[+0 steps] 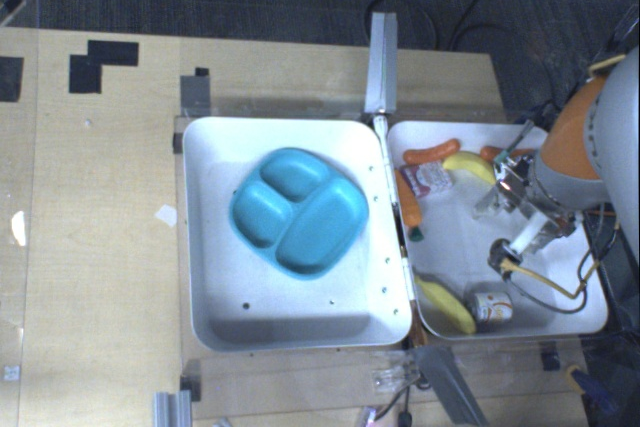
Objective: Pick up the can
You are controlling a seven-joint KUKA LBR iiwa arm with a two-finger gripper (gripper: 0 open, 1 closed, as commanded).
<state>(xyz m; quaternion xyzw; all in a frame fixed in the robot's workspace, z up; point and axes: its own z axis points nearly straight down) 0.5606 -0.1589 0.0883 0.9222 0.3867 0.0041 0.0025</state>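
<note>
The can [492,307] lies on its side in the right bin [590,320], well apart from the gripper [503,187] and on the gripper's near side, close to the bin's front wall. Just beside the can, farther from the gripper's side of the bin, rests a yellow banana [447,305], which seems to touch it. The gripper hangs over the middle of the right bin with nothing visible in its grasp; whether it is apart or together cannot be told from this slanted view. Just beyond the gripper, toward the back wall, lies a second banana [470,167], with a sausage [432,153] behind it. A red and white packet [428,180] sits near the gripper on its far side from the arm, and a carrot [408,205] lies along the dividing wall past that. Across the wall, well apart from the gripper, the left bin [215,305] holds a blue divided plate [300,211].
</note>
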